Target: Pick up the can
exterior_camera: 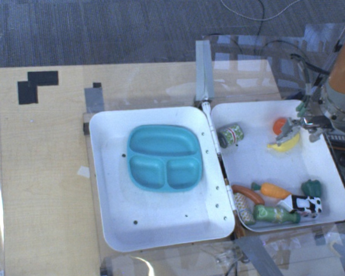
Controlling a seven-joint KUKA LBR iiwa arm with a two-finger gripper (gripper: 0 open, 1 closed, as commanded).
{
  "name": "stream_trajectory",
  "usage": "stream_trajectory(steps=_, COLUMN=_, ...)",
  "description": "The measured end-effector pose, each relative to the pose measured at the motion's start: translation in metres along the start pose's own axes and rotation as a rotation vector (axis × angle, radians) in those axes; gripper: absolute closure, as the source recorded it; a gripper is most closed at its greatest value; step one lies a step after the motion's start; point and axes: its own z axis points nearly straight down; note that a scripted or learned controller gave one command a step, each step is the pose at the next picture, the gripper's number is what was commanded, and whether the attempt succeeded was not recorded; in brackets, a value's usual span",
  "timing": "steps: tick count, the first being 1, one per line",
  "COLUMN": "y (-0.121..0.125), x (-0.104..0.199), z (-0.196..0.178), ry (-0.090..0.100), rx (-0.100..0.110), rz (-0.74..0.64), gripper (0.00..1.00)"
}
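The can (230, 135) lies on its side in the right bin (325, 169), near the bin's upper left corner and close to the wall shared with the left bin. It is silver with a green label. My gripper (293, 130) hangs at the upper right of the same bin, over a yellow banana (283, 146) and beside an orange-red round fruit (279, 124). It is open with nothing between its fingers. It is about a hand's width to the right of the can and does not touch it.
The left bin (114, 187) holds a blue divided tray (164, 156). Along the right bin's front lie a sausage (247, 193), a carrot (274, 190), a green bottle (275, 215), a black-and-white cow toy (308, 205) and a green pepper (312, 187).
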Motion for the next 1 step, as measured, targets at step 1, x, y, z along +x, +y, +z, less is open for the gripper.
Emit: stream_trajectory(steps=1, y=0.0579, x=0.0566, z=0.0397, ry=0.0, rx=0.0, rz=-0.06, gripper=0.0)
